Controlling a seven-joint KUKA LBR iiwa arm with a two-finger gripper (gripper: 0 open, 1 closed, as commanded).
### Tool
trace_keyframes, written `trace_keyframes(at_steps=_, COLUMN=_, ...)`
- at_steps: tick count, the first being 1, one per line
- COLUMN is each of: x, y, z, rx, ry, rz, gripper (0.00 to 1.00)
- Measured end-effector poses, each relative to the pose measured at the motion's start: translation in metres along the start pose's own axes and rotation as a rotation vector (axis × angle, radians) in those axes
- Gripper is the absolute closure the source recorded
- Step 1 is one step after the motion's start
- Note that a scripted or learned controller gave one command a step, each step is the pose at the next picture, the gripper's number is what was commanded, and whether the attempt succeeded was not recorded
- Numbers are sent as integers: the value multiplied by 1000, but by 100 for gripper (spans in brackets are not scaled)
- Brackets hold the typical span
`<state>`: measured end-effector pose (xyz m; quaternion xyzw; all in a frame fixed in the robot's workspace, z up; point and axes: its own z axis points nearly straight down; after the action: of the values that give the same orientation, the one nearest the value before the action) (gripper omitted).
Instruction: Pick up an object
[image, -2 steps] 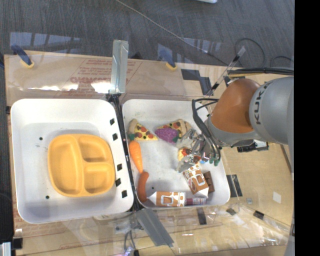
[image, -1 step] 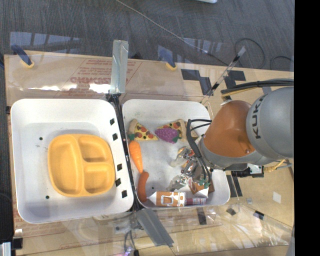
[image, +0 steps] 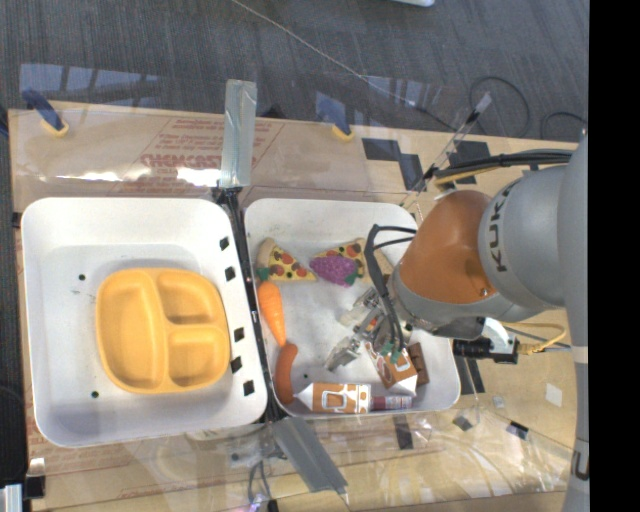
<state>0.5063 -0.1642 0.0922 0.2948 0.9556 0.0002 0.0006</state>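
So, quick count: one yellow divided tray in the left bin; the right bin has two pizza slices, one bunch of purple grapes, one carrot, one sausage, one flat carton and one small brown box. The gripper hangs low mid-bin with fingers spread, gripping nothing. The brown box sits just right of it, with the carton below.

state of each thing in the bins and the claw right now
yellow tray: upright in left bin
carrot: lying flat, right bin
sausage: lying by bin wall
carton: on its side
grapes: resting flat
pizza slice: flat
claw: low in right bin
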Motion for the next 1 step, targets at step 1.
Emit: trace_keyframes(at_steps=1, x=-36, y=22, z=0, rx=0, ry=1, rz=36, gripper=0)
